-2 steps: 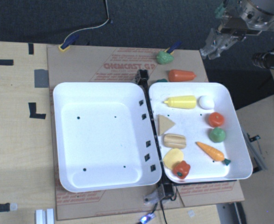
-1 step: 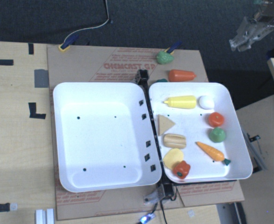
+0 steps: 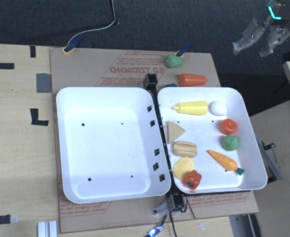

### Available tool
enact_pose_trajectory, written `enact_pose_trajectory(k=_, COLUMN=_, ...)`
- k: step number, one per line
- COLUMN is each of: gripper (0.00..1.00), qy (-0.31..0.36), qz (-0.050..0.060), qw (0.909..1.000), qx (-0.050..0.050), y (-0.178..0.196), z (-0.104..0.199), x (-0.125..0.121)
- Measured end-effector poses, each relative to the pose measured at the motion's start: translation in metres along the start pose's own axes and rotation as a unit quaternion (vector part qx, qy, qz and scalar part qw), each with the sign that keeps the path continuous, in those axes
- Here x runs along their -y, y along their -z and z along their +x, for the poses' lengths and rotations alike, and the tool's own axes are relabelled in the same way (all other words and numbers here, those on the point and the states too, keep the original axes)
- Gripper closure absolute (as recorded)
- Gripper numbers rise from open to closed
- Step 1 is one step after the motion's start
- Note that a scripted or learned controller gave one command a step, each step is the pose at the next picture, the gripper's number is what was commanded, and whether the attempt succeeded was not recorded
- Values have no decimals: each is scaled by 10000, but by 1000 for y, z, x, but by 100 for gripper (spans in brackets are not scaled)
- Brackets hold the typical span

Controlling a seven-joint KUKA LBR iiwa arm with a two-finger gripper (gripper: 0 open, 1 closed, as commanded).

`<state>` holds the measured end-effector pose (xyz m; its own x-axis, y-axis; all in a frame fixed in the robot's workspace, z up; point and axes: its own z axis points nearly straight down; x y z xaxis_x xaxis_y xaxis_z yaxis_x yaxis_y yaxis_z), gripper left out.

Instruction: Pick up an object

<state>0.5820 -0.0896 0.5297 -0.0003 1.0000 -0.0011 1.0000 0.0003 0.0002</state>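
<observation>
Several toys crowded in right bin (image 3: pixel 248 132): carrot (image 3: pixel 223 159), tomato (image 3: pixel 228 126), egg (image 3: pixel 217 107). Gripper (image 3: pixel 257 39) far right, off bins, apparently spread, grasping nothing. Risk: fingers striking neighbours, grasp slipping through tight packing.

Our count: two bins and ten toy foods

We count two white bins, left (image 3: pixel 105 147) and right (image 3: pixel 251 147); eight toy foods sit in the right one, among them one carrot (image 3: pixel 223 159), and two more lie on the cardboard (image 3: pixel 130 70) behind.
</observation>
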Motion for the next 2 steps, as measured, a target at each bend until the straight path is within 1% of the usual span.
enact_pose_trajectory(k=1, gripper=0, qy=-3, qz=90, qw=10000, qx=-12, y=-165, z=-7, x=-8)
enact_pose_trajectory(k=2, gripper=0, qy=24, qz=-79, qw=10000, qx=6, y=-25, z=25, x=-49)
